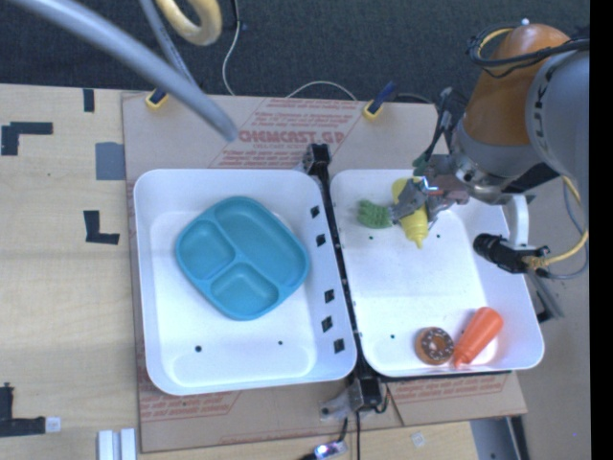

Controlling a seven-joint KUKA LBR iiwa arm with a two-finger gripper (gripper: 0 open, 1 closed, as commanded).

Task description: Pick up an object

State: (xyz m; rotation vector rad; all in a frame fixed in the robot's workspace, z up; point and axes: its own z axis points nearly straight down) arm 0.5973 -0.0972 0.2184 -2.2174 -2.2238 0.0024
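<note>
Claw [419, 202] sits low over the far part of the right bin [498, 286], and from my screen I cannot tell how its fingers stand, since the wrist hardware covers them. Just under it lies a yellow toy [415, 223], touching or nearly touching the tool; whether it is actually gripped I cannot say. Just to the left of that, a small green leafy piece [374, 214] rests on the bin floor. I see the grey arm with its orange band [522, 60] coming in from the right. Toward the near edge of the same bin, well apart from the claw, a brown doughnut-like ring [435, 345] lies touching an orange carrot-shaped toy [477, 335]. In the left bin [163, 286] a blue divided plate [241, 256] lies flat, its three compartments showing. Both bins sit on a cardboard sheet [278, 134] with red print beyond them that reads roughly "CHEMCAST GP", though the letters are faint.
</note>
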